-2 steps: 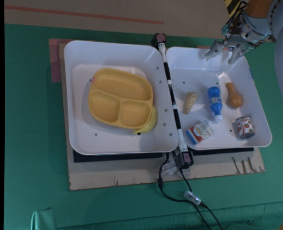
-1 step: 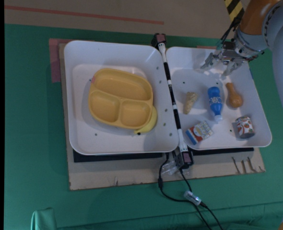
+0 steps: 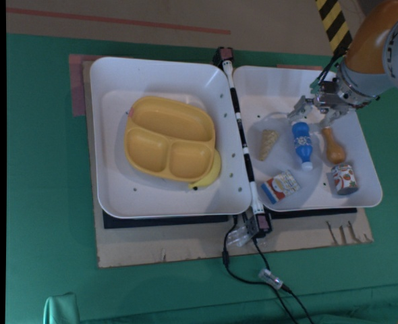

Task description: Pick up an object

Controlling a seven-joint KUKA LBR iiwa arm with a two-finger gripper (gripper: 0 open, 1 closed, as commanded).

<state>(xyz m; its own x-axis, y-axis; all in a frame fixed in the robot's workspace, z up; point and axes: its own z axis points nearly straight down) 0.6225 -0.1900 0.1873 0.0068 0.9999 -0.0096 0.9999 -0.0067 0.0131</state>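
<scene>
In the left bin (image 3: 111,201) a yellow divided tray (image 3: 170,138) lies over a banana (image 3: 211,174) that peeks out at its lower right corner. The right bin (image 3: 367,198) holds a cone (image 3: 268,142), a small carton (image 3: 280,186), a blue bottle (image 3: 302,144), a brown drumstick-shaped toy (image 3: 332,146) and a small can (image 3: 343,178). The pincer (image 3: 318,113) hangs with its fingers spread apart and clamped on nothing, just above the bottle's cap

No legible text — labels blurred
</scene>
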